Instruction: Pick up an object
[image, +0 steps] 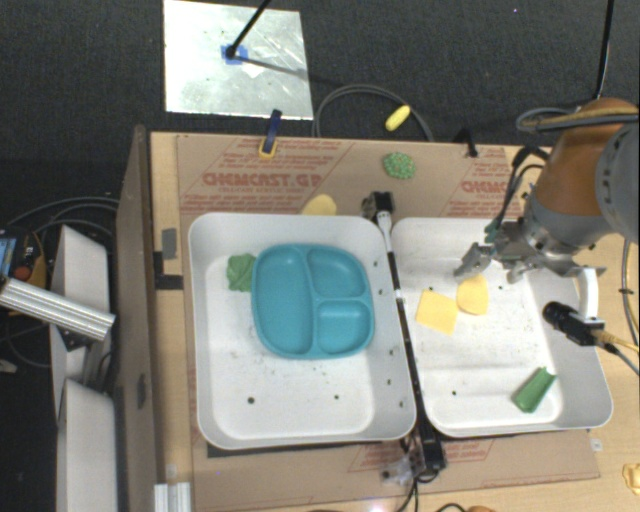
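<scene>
My gripper (495, 269) hangs over the back of the right bin (570, 410), open, with its fingers spread and nothing between them. Just below it lies a rounded yellow piece (473, 297). A flat yellow square (437, 311) lies to the left of that piece, near the bin's left wall. A green block (534, 389) rests in the front right corner. In the left bin (220, 400) sits a blue divided plate (312, 300) with a green leafy piece (240, 271) at its left edge.
A black part on a cable (568, 322) hangs over the right bin's right side. Behind the bins, on the cardboard, lie a yellow item (320, 206) and a green round item (400, 165). The divider (398, 300) between the bins runs close to the yellow square.
</scene>
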